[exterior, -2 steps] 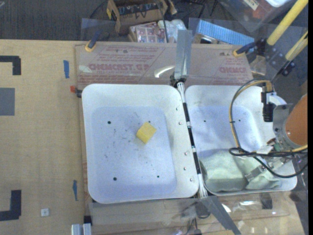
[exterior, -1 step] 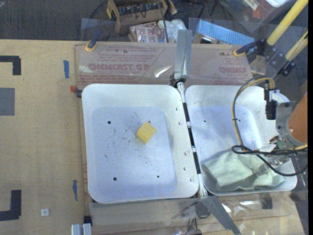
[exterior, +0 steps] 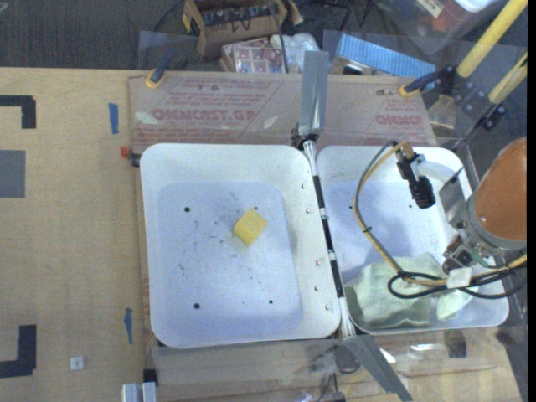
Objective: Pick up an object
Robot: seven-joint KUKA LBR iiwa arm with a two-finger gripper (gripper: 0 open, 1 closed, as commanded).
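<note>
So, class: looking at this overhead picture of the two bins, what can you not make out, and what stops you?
- Gripper: its fingers are hidden behind the arm's wrist and cables, low in the right bin.
- Pale green cloth: partly covered by cables and gripper; whether it is gripped is unclear.
- Arm: cut off by the right edge.
- Yellow block in the left bin: too small for surface detail.

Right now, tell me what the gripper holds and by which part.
Cannot be told. The arm hangs over the right bin, above a pale cloth; its grip is hidden. The yellow block lies apart in the left bin.
</note>
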